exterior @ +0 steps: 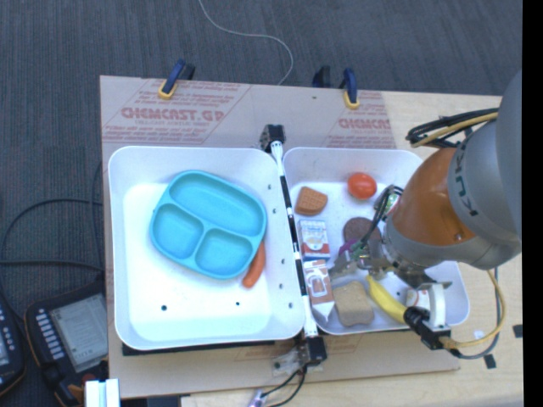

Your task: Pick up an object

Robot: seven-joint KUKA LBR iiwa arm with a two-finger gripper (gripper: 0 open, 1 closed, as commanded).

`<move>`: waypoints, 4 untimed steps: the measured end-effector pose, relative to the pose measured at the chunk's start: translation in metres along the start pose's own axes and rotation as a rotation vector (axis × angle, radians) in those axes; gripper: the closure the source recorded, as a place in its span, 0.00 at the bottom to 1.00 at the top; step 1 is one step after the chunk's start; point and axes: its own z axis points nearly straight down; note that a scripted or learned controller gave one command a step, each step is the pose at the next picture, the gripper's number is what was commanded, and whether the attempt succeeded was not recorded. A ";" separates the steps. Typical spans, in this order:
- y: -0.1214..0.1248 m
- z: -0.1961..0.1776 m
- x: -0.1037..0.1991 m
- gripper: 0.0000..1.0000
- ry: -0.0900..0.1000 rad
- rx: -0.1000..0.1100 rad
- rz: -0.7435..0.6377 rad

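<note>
The jaws (356, 257) hung low inside the right bin (339, 161), under the grey and orange arm (450, 206) that reached in from the right; whether they were open or closed could not be told, as the wrist covered most of them. They stood among the food items: a round brown piece (357, 227) lay just behind them, a tan block (353, 303) sat just in front, and a yellow banana (386, 299) lay beside that block, partly under the arm. Nothing could be seen held between the jaws.

Further out in the same bin, a red tomato (362, 185) rested near the far wall, with an orange-brown bread-like piece (311, 201) to its left. Along the bin's left wall lay two small red-and-white packets (315, 237), one in front of the other.

In the left bin (127, 227), a blue divided plate (209, 224) with three compartments lay at a tilt, and an orange carrot (254, 268) lay touching its near right edge. Both bins sat on a cardboard sheet (170, 117) on the table (407, 113), fastened at the far edge with blue-and-yellow clamps (174, 76).
</note>
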 end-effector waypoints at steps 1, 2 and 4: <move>0.001 -0.008 0.003 1.00 0.006 0.002 -0.004; 0.001 -0.018 0.004 1.00 0.007 0.003 -0.004; 0.002 -0.028 0.001 0.00 0.001 0.000 -0.001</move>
